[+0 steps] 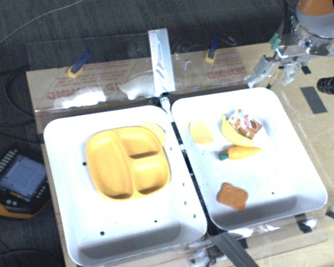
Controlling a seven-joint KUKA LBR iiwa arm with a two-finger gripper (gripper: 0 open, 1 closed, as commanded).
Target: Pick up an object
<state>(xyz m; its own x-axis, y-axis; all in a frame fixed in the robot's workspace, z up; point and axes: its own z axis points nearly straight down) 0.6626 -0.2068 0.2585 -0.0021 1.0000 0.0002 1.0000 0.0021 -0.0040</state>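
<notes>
Two white bins sit side by side, toy foods in the right bin (299, 157). Hovering outside its far corner, the gripper (271, 73) has its fingers apart; it should descend squarely over the lone brown cookie (232, 196).

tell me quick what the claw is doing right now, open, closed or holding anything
claw: cannot be told from this view; it sits past the top right corner of the right bin, with nothing seen in it.

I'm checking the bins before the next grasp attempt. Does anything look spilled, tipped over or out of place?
Nothing stands out. The yellow divided tray sits flat in the left bin. In the right bin, the banana touches the small cake, with the carrot just below them; the yellow block and brown cookie lie apart.
</notes>
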